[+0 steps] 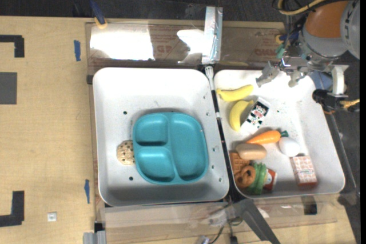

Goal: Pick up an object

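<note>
Nearest the lens, at the front of the right bin [331, 140]: a pretzel [245, 173] touching a green and red toy [264, 177], and a small pink carton [303, 170] off to the right. Just behind these, a tan bread roll [251, 151], an orange carrot [265, 136] lying aslant above it, and a white egg [290, 147] beside the carrot's tip. Further back, a yellow lemon [238, 114] touching a black and white card [257, 114], with a banana [235, 92] against the wall between the bins. Over the far right corner of that bin, the gripper [280, 74], fingers spread apart, pinching nothing, hanging well clear of the toys, with the grey arm and its orange band [331, 14] above. In the left bin [114, 88]: a teal divided plate [170, 147] sitting at the middle front, a speckled cookie [125, 152] touching its left edge.
</note>
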{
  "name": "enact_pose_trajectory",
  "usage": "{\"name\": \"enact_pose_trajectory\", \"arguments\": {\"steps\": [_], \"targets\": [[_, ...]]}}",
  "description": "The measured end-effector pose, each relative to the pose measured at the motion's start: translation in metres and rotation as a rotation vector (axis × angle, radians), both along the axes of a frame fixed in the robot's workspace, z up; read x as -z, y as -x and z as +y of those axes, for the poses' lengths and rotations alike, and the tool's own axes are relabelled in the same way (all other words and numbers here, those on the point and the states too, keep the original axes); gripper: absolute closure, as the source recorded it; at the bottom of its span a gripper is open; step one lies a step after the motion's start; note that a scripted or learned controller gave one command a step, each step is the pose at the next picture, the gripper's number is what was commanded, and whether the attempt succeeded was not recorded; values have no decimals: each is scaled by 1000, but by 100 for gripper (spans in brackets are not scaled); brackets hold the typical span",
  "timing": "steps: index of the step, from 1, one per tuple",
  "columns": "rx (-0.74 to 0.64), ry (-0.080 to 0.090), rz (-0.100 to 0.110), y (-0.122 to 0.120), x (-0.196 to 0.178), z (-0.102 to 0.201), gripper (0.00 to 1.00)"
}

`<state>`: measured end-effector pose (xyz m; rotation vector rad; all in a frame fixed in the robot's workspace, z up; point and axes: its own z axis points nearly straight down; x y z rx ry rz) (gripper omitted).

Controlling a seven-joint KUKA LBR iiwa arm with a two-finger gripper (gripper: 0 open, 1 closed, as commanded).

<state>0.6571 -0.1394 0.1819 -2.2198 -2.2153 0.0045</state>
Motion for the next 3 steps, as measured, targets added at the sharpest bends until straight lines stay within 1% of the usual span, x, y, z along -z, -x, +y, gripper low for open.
{"name": "enact_pose_trajectory", "arguments": {"steps": [1, 2, 3], "targets": [[-68, -1, 3, -8, 56, 42, 0], [-352, -2, -1, -8, 88, 31, 0], [-544, 2, -14, 36, 96, 41, 0]]}}
